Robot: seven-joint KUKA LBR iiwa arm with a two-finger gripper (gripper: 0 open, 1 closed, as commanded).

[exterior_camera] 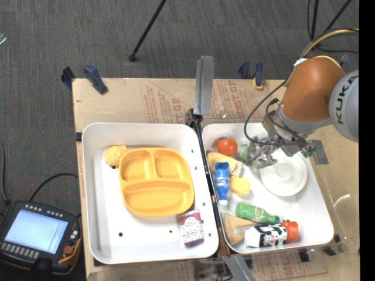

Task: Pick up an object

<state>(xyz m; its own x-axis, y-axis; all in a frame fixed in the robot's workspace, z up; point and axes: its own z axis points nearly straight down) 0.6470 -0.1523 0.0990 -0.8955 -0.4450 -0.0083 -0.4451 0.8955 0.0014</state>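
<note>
Two shallow white bins are seen side by side on the surface [117,101]. The arm [313,95], grey w/ an orange band, is seen reaching in from approx. 3 o'clock, w/ the end effector [262,155] lowered over the upper part of the right bin [325,212].

State of the end effector: cannot be told; the tip is blurred against the clutter, and no object is seen held in it.

Right bin contents: a red tomato-like ball [227,146] is placed at approx. 11 o'clock in the bin, just beside the end effector at its 9 o'clock. A white plate [287,177] is set at approx. 2 o'clock in the bin, directly below the wrist. A blue bottle [221,180] is laid lengthwise along the left wall, w/ a yellow wedge [215,159] above it and a yellow lumpy item [239,185] touching its right side. A green bottle [255,213] is laid tilted near centre-bottom. At 6 o'clock a black-and-white carton [266,236] is seen, w/ an orange-red item [291,230] at its right end.

Left bin [96,215] contents: a yellow divided tray [156,180] is set at centre, a corn-like item [115,154] at its 10 o'clock, touching the rim, and a small red-and-white carton [191,227] at its 5 o'clock.
</note>
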